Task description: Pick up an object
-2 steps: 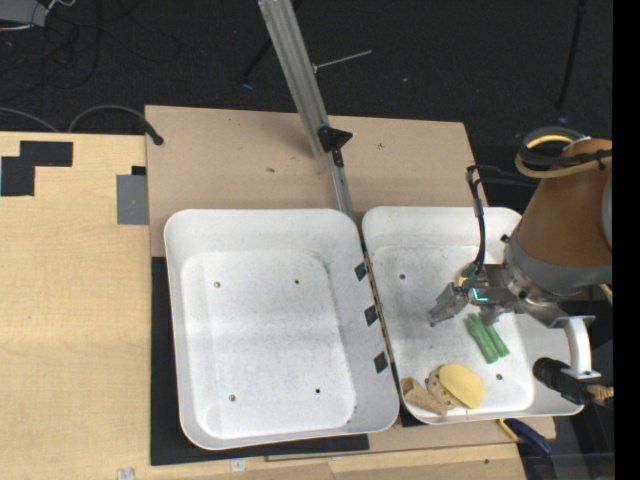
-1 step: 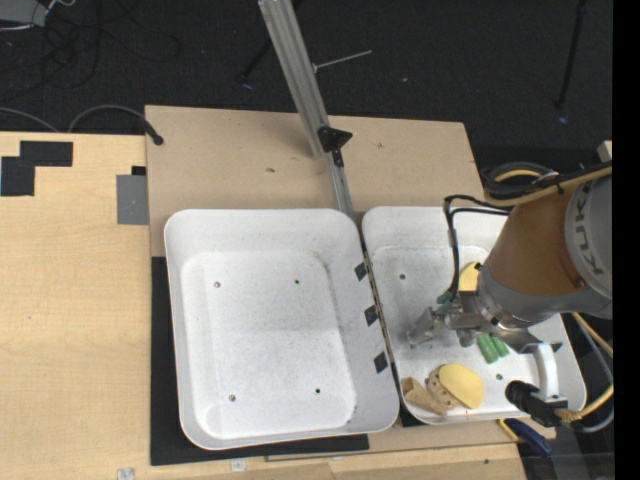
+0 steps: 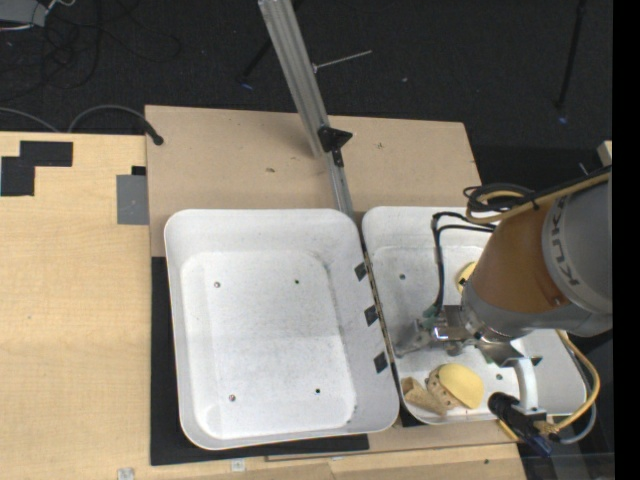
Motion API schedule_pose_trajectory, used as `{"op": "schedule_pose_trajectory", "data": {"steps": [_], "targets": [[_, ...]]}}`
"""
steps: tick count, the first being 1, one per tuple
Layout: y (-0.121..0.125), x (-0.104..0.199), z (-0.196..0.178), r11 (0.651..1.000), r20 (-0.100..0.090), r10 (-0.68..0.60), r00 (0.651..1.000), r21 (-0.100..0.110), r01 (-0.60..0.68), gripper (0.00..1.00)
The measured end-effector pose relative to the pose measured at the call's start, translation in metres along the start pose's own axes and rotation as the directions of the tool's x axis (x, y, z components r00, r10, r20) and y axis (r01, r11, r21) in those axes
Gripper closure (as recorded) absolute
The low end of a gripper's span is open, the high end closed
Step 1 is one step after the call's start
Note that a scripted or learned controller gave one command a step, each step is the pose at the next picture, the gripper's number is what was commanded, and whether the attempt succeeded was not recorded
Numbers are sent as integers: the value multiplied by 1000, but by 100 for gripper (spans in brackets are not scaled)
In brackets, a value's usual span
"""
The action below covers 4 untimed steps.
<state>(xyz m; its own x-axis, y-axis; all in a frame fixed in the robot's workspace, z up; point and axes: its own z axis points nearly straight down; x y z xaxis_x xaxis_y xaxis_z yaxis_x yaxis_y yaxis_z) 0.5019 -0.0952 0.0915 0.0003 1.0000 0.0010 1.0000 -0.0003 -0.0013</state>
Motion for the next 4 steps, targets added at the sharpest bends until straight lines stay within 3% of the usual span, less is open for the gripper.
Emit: {"op": "schedule_pose_trajectory", "data": {"steps": [1,3,4], "targets": [[0,-2,-11,1000,-2,8,1000,0,-8,100],[-8,-10,-131,1000,1,0,1000,-4,0,100],[-7,-12,-172,1000,1,-1,1000,-3,1,100]]}}
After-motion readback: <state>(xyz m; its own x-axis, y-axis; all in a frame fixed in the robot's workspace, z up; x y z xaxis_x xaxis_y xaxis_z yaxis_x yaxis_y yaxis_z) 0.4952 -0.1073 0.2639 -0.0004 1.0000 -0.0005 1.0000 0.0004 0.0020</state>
